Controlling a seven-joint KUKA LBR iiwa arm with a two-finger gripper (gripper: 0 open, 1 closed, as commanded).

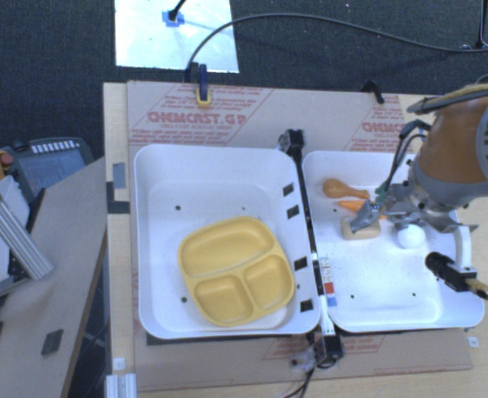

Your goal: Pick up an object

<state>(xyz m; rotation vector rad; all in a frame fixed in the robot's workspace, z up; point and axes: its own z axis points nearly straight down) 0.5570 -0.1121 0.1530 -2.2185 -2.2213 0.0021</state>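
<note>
— Over on the far left, what can you see from up there?

— Beside the bench, a grey handheld controller (51,166) with a red button, and below it a length of silver metal rail (12,230) lying at a slant. Then comes the left bin (157,172). A yellow tray (236,269) with three compartments lies flat in its lower middle part, turned a little askew.

— And the divider?

— A black strip (304,230) runs between the two bins, where their rims meet. Past it is the right bin (377,301), and that is where I am working.

— What lies in it?

— Near its upper left, an orange drumstick-shaped piece (342,189). Just below it, a small orange carrot-like piece (357,206), and under that a tan block (358,228), the two touching or nearly so. A white ball (411,237) sits just to the right of the block.

— Where is your pincer?

— My gripper (391,210) hangs low over that cluster, between the carrot piece and the ball, with my orange-banded arm (464,152) coming in from the right above it.

— Clenched or released?

— I cannot tell; the wrist and its cables hide that part. Nothing shows as lifted off the bin floor.
</note>
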